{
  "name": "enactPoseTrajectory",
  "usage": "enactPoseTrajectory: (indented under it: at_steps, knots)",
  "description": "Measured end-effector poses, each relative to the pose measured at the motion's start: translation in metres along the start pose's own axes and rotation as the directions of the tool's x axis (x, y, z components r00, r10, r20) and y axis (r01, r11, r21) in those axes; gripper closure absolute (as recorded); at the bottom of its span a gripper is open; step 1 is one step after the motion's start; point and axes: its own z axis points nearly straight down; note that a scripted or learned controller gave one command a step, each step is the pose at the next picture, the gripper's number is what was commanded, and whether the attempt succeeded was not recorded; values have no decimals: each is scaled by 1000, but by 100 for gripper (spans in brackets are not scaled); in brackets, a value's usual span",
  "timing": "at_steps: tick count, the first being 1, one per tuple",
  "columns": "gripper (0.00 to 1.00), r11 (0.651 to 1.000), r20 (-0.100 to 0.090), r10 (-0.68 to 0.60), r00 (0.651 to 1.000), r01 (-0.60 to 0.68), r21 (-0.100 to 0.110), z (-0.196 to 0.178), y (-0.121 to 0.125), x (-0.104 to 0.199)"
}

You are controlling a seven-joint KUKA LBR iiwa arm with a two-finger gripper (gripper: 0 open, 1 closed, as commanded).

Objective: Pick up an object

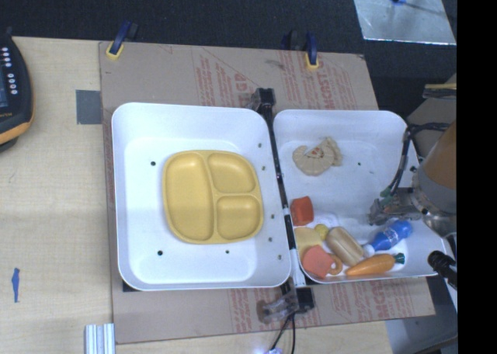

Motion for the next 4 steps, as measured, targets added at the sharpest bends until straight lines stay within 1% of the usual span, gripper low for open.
enactPoseTrajectory:
  at_steps: [1,2,3,4]
  knots:
    - [100,1000,-2,-8,1000,8,13,18,42,84]
    - [100,1000,-3,-2,1000,2,15,-87,-14,149]
    - [100,1000,-2,-10,1000,10,15,-83,-11,264]
    - [100,1000,0,-8,1000,8,18,-57,-12,338]
